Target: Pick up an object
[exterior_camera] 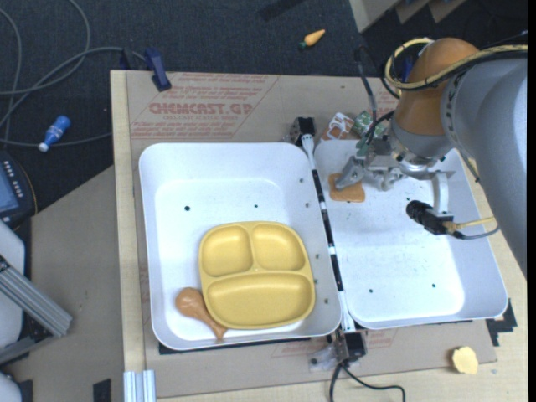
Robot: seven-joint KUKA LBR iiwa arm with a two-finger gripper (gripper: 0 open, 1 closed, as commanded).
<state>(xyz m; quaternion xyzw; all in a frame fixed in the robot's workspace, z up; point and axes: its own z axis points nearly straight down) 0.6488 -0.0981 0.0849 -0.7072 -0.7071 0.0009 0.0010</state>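
A flat orange-brown piece like a slice of toast (349, 192) lies in the right bin (419, 300), close to its left wall and far end. My gripper (366, 179) hangs low over that far left corner, just right of the slice. It is open, its left finger (346, 177) at the slice's upper edge, and nothing is held between the fingers. In the left bin (167, 182) a yellow divided plate (255, 273) rests near the front. A tan drumstick-shaped toy (196, 306) lies against the plate's lower left edge.
The grey arm with its orange band (435, 82) covers the right bin's far right corner, and a black fitting (425, 216) hangs below it. Small clutter (339, 126) sits on the cardboard behind the bins. A yellow lump (464, 359) lies on the bench at front right.
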